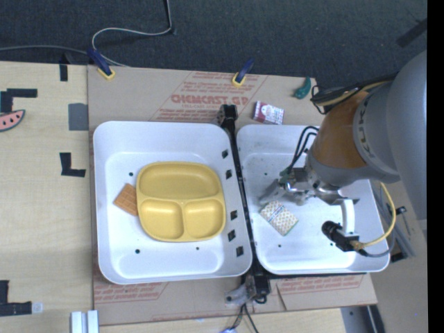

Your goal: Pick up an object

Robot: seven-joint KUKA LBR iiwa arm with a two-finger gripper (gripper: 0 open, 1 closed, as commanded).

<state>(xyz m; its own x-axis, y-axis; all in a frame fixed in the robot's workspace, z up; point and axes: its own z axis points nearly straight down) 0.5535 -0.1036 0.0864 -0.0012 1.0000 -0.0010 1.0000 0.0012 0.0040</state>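
White plastic forms both shallow bins on the cardboard-covered bench. Left bin (111, 186) holds a yellow divided plate (182, 201), three compartments, lying flat near the centre; a small brown cracker-like piece (126, 199) sits against the plate's left edge, partly tucked under it. Right bin (305, 255) holds a small packet (279, 217) with a dotted white pattern, lying flat on the floor towards the bin's left half. The arm (368, 130) reaches in over the right bin, orange band visible. Its gripper (277, 191) sits just above and beside the packet, pointing towards the divider. Finger position cannot be determined at this resolution. A small red-and-white box (268, 113) lies on the cardboard behind the bins.
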